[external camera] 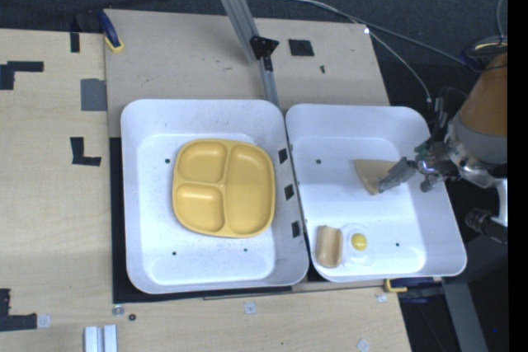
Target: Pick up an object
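- Tan wedge-shaped object [371, 173] lies in the right white bin [330, 124], toward its far right corner.
- Fingers [394, 176] touch its right edge; their spread cannot be told.
- No legible writing.

Divided plate [223, 187] in left bin [140, 177]; bread slice [329, 246], egg [358, 241] in right bin [412, 124] (near front edge).

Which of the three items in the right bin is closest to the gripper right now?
The tan wedge-shaped piece at the bin's middle, right at the gripper. The tan cylinder and the fried-egg toy lie apart near the bin's front edge.
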Robot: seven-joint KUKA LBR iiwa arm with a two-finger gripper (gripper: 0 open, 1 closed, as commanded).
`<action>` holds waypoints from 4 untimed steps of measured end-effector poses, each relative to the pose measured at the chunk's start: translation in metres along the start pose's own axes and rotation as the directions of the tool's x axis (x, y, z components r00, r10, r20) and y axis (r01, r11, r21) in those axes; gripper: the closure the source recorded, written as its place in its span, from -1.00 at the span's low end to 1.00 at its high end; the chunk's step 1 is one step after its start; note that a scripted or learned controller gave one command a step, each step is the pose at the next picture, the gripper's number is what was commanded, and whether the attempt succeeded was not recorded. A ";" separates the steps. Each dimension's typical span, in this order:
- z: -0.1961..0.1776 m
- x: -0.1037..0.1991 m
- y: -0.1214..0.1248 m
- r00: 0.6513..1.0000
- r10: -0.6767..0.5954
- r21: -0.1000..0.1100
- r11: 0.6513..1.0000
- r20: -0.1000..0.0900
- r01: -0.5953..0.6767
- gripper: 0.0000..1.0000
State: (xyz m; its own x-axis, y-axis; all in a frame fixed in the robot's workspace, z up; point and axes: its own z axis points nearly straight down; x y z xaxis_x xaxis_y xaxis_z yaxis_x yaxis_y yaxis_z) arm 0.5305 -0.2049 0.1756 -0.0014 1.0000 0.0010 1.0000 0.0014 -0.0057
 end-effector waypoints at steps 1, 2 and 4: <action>0.044 0.003 -0.001 1.000 0.000 0.000 1.000 0.000 0.000 -1.00; 0.032 0.003 -0.001 1.000 -0.001 -0.002 1.000 0.001 0.001 1.00; -0.085 -0.002 -0.001 1.000 0.000 -0.009 1.000 0.003 0.000 1.00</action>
State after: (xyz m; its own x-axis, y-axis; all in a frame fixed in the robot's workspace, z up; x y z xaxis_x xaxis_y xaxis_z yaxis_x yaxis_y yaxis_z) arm 0.5304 -0.2069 0.2609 -0.0014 1.0000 -0.0022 1.0000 0.0014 0.0036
